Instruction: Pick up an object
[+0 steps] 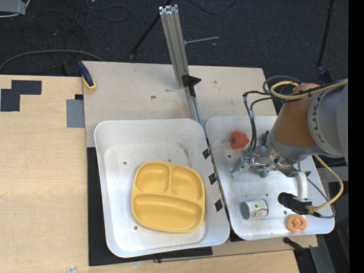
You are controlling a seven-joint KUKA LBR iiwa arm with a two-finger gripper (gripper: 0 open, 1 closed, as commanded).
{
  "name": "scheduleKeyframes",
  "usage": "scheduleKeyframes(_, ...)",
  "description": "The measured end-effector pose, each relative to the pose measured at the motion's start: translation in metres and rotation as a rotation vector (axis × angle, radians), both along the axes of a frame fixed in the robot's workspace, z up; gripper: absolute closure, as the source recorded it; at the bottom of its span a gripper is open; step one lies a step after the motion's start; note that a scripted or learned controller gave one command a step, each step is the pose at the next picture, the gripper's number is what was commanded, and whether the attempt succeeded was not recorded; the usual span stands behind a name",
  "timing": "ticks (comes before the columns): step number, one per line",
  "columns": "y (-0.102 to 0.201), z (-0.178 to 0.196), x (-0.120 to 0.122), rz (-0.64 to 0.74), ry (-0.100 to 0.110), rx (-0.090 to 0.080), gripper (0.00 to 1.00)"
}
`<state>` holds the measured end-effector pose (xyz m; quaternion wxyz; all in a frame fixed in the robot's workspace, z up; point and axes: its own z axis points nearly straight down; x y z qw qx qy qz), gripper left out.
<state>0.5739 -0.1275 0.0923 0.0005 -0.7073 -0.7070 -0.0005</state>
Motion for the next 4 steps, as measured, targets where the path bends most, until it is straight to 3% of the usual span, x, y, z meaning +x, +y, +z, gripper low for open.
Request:
scheduleKeyframes(1,0.0,0.012,0.002,-0.004,-0.008,0.001,1.0)
scheduleKeyframes(4,0.005,0.19,0.0,0.002,-0.003,-0.002,1.0)
